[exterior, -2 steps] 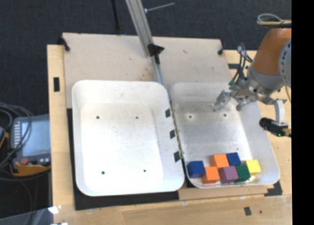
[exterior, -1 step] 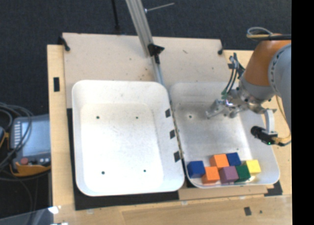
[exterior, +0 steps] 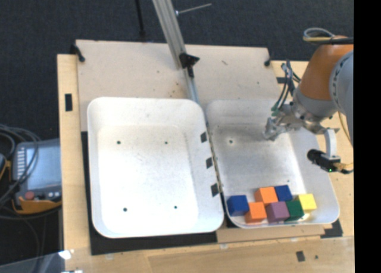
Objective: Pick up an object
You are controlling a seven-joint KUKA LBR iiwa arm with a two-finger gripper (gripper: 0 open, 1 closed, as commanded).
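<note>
Blocks: seven small cubes cluster at the near edge of the right bin (exterior: 250, 146), in two rough rows, most touching a neighbour.
Nearest target: the blue block (exterior: 237, 204) at the cluster's left end has bare bin floor on its left and far sides (the easiest one to straddle, in my judgement).
Other blocks: orange block (exterior: 267, 194), second blue block (exterior: 283, 192), yellow block (exterior: 307, 201), green block (exterior: 294, 208), purple block (exterior: 277, 211) and a second orange block (exterior: 256, 211) sit packed together, leaving little room for fingers between them.
Gripper: the gripper (exterior: 272, 130) hangs over the far part of the right bin, well apart from the cluster, with nothing seen in it; whether it is spread or pressed together cannot be told at this size.
Step in hand: bringing the tool toward the near edge and over a chosen block.
Doing it well: centre over the lone-sided block, turn the wrist so the fingers fall on its free faces, and descend straight (the bin wall sits close by).
Left bin: the left bin (exterior: 107, 117) plays no part in this step.
</note>
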